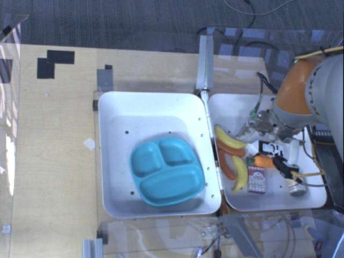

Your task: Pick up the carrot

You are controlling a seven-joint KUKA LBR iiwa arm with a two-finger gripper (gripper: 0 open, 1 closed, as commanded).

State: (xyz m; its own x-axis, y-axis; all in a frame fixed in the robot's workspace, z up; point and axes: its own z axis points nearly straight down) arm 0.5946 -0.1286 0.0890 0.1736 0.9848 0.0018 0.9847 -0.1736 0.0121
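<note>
The carrot (262,162), small and orange, lies in the right bin (317,200) near its middle, with its pale green top pointing left. My gripper (270,150) hangs right over it, reaching down from the grey wrist and orange band (293,93) at the right. The gripper body hides part of the carrot. From this view I cannot judge whether the carrot is between the fingers or just beneath them.
Left of the carrot lie two yellow bananas (230,139) (240,174) and a reddish sausage (228,156). A small red box (257,180) lies just below the carrot, and a small can (296,187) to the lower right. The left bin (115,117) holds a blue divided plate (167,170).
</note>
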